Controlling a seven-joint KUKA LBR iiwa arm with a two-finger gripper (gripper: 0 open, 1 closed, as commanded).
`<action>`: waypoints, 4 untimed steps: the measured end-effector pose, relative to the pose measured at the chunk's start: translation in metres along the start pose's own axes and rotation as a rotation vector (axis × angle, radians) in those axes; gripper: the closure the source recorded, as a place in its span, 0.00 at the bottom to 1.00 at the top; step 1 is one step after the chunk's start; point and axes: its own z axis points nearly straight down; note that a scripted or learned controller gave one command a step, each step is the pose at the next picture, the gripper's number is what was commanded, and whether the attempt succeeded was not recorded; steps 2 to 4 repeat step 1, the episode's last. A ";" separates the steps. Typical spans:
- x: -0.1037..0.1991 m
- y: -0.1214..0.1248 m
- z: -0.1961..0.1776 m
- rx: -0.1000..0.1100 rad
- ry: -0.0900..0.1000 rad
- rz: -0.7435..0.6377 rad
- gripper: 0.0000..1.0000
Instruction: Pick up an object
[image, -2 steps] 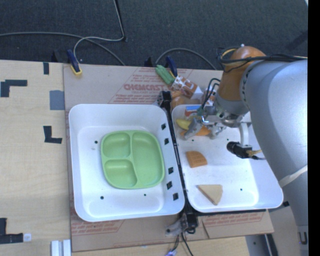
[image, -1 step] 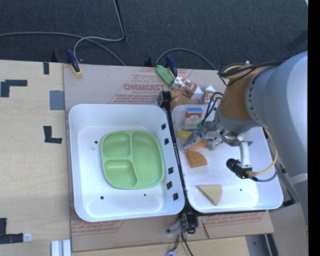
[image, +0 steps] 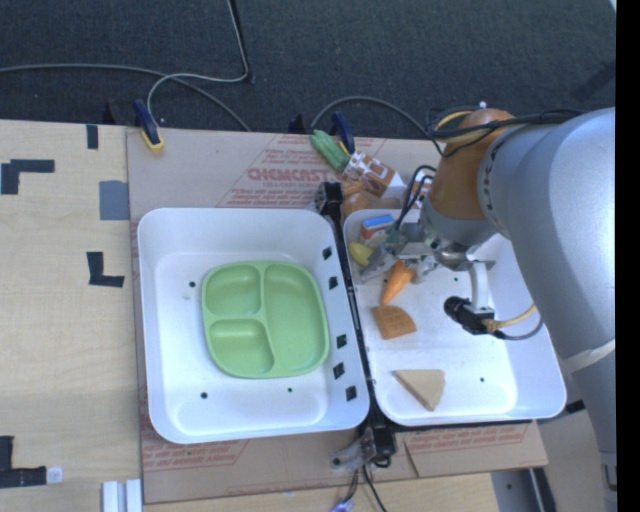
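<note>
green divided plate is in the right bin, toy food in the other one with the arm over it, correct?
Not quite. The camera view shows the green divided plate in the left bin, not the right one. The toy food, such as the carrot and the bread wedge, lies in the right bin, with the arm over it.

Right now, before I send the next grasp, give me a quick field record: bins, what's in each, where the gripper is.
left bin: holds a green divided plate, lying flat
right bin: carrot, toast-coloured piece, tan wedge, small cluster of mixed items at the far left corner
gripper: low over the far part of the right bin, beside the carrot
grasp: cannot tell; nothing seen between fingers
arm: covers the right bin's right side
</note>
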 end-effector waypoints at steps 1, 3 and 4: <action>-0.001 0.000 -0.010 0.002 -0.002 -0.001 1.00; -0.001 0.000 -0.010 0.002 -0.002 -0.001 1.00; -0.001 0.000 -0.010 0.002 -0.002 -0.001 1.00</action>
